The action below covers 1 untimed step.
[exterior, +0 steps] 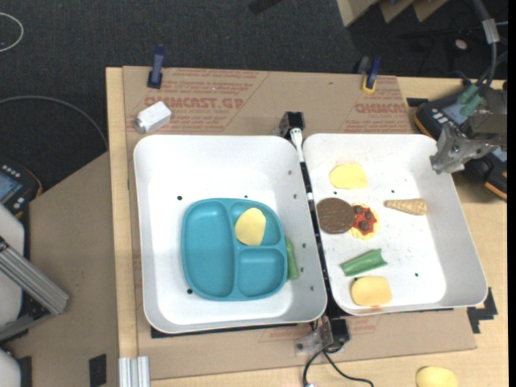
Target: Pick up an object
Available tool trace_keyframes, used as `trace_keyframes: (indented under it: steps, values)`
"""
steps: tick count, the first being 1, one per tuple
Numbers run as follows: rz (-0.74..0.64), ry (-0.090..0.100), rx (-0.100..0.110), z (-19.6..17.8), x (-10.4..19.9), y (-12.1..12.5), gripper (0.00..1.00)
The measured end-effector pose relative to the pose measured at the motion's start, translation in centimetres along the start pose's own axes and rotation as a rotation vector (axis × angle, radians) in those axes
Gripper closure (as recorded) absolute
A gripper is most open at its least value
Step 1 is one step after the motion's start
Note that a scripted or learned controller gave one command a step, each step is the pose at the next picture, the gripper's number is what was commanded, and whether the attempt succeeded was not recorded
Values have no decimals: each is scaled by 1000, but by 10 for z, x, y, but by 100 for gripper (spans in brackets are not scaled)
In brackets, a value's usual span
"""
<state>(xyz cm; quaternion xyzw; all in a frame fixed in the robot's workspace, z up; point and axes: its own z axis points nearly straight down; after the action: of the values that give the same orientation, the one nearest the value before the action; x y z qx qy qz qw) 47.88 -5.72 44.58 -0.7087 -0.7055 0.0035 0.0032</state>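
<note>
The right bin [439, 252] holds several toy foods: a flat yellow piece [348, 176], a brown disc [334, 215] with a red piece [364, 220] touching it, a tan cone [406, 207], a green pepper [362, 261] and a yellow lump [371, 290]. My gripper [448, 158] hangs at the bin's upper right rim, right of the yellow piece and above the cone, touching none of them. In the left bin [153, 216] a teal divided plate [211, 252] carries a yellow piece [251, 226].
A thin green piece [291, 260] lies against the plate's right edge. On the cardboard sit a small white block [153, 117] and two clamps [156, 67] [371, 72]. Another yellow object [435, 376] lies off the bench at bottom right.
</note>
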Motion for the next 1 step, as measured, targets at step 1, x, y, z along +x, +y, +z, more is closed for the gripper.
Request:
trace_keyframes:
  steps: [1]
  values:
    - [-8, -1, -23, -95, 30, 22, 100]
